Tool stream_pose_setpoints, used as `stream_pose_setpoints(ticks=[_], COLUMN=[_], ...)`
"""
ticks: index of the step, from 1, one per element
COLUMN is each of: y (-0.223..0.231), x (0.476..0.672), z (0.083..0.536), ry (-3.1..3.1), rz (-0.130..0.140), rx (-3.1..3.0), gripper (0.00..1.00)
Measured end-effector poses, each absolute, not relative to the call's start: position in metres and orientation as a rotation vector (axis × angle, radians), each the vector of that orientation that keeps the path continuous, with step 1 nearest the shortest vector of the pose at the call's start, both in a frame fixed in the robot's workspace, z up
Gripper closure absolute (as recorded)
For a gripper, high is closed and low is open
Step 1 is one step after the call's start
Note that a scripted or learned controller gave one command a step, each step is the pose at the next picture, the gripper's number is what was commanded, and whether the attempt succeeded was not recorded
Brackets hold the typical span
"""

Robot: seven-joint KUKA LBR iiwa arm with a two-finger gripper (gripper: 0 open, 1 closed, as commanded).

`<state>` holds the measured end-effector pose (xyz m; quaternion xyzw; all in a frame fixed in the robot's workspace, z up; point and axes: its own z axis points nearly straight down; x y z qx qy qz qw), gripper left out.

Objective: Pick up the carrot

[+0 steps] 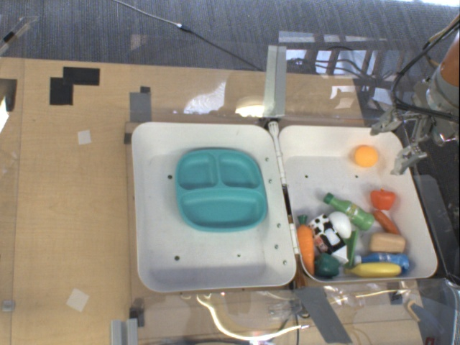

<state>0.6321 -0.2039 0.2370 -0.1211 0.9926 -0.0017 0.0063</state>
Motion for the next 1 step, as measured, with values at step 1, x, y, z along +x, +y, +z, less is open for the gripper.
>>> stream_pose_setpoints(ticks=[1], y=[-0.2038], x=[0.6717], z=[0.2266], ry=[3.122], rz=[-0.003], rx=[-0.209], gripper=[0.00])
